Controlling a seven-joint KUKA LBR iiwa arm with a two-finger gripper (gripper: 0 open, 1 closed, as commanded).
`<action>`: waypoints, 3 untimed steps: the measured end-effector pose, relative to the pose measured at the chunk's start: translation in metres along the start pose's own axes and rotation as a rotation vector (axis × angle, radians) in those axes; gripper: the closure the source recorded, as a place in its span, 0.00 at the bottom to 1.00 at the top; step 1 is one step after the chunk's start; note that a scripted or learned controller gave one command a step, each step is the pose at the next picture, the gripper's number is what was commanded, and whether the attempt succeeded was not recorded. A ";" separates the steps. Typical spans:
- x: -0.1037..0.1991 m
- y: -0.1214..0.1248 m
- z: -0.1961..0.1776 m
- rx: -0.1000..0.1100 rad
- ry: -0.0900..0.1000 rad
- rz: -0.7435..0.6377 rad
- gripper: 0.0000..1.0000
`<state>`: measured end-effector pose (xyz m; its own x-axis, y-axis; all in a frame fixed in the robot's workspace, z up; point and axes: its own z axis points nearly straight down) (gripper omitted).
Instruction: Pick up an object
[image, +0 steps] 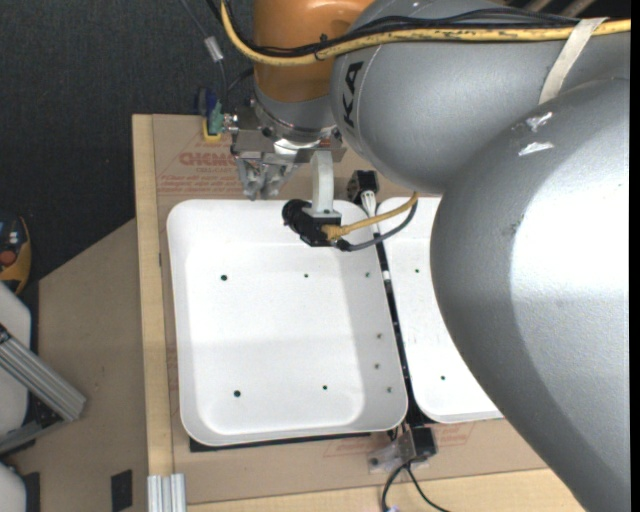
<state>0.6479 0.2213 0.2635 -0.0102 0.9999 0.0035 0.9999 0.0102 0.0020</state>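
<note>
Camera view: claw (262, 183) above left bin (200, 300) rim, grip state unclear.

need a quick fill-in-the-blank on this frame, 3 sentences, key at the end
1. The band above the arm's wrist is ____ in colour.
2. The gripper sits over the ____ edge of the left bin, as the camera sees it.
3. The bench bears ____ white bins, the right bin partly hidden by the arm.

Missing words: orange; far; two
</note>
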 end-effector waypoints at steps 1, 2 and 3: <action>0.004 -0.017 -0.026 -0.002 -0.002 0.008 1.00; 0.003 -0.025 -0.051 -0.002 -0.002 0.009 1.00; -0.069 -0.020 -0.087 -0.005 -0.004 0.016 1.00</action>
